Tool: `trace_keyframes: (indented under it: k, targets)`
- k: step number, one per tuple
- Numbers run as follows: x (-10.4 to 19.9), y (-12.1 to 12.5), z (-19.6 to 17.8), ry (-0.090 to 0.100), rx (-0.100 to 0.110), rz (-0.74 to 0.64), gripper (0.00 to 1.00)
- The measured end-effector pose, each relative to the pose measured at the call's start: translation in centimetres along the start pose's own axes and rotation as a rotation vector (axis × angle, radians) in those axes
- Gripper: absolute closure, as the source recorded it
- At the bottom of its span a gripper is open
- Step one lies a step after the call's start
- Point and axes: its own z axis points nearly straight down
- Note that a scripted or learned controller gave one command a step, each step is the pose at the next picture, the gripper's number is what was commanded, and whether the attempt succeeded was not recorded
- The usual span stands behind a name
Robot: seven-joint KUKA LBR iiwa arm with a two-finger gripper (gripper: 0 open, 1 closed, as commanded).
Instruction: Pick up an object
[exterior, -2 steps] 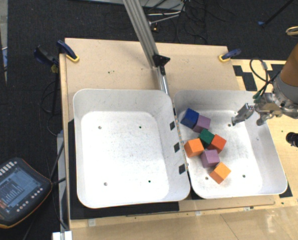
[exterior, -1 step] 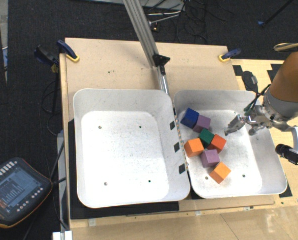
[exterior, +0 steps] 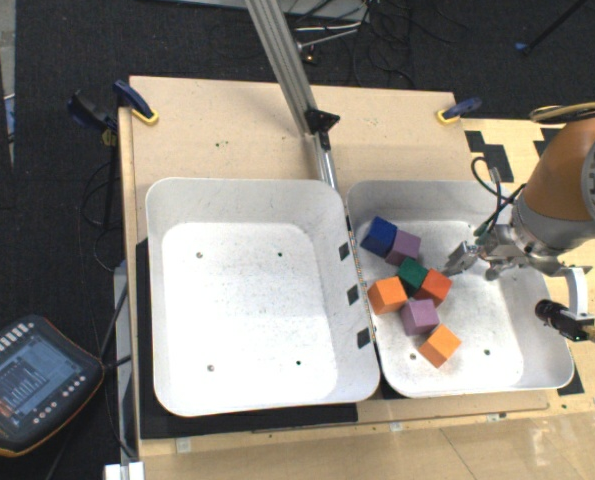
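Several small blocks lie clustered in the right bin (exterior: 497,368): a blue one (exterior: 379,236), a purple one (exterior: 406,245), a green one (exterior: 412,271), an orange-red one (exterior: 436,286), an orange one (exterior: 386,295), another purple one (exterior: 419,315) and an orange one (exterior: 440,345) nearest the front. My gripper (exterior: 464,258) reaches in from the right, low over the bin, just right of the green and orange-red blocks. I see no block between its fingers.
The left bin (exterior: 177,268) stands beside the right one, their rims meeting at mid-bench. A metal pole (exterior: 287,58) slants down from the top to the bins' back edge. Clamps sit at the board's back corners. A teach pendant (exterior: 27,383) lies at lower left.
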Motion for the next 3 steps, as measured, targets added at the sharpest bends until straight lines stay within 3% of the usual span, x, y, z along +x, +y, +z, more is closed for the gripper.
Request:
trace_keyframes:
  k: [1,3]
  targets:
    - [0.0,0.1,-1.0,-0.001,-0.002,0.0,1.0]
    - [0.3,1.4,-12.4,-0.003,-0.008,-0.003,1.0]
